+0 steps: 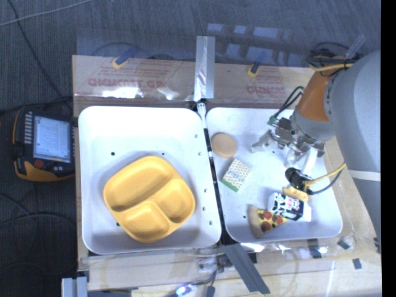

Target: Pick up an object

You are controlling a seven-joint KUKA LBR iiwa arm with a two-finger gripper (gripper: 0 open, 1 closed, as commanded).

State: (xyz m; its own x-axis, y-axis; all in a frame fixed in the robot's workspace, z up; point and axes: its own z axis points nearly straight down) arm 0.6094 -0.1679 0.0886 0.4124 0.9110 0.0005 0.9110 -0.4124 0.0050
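Note:
The right bin (322,224) holds a round tan disc (224,144) near its left wall. A small green-and-white box (236,174) lies just below the disc. A toy pizza slice (264,220) and a black-and-white patterned packet (288,206) sit near the front. My gripper (279,148) hangs over the upper right part of this bin, right of the disc and above the packet. Nothing shows held in it. The grey arm with its orange band (312,98) hides the bin's far right corner.
The left bin (93,129) holds a yellow divided plate (148,197). A yellow cable with a black plug (298,181) dangles from the wrist above the packet. A handheld control pendant (43,142) lies on the floor at left. A metal divider (204,67) stands behind the bins.

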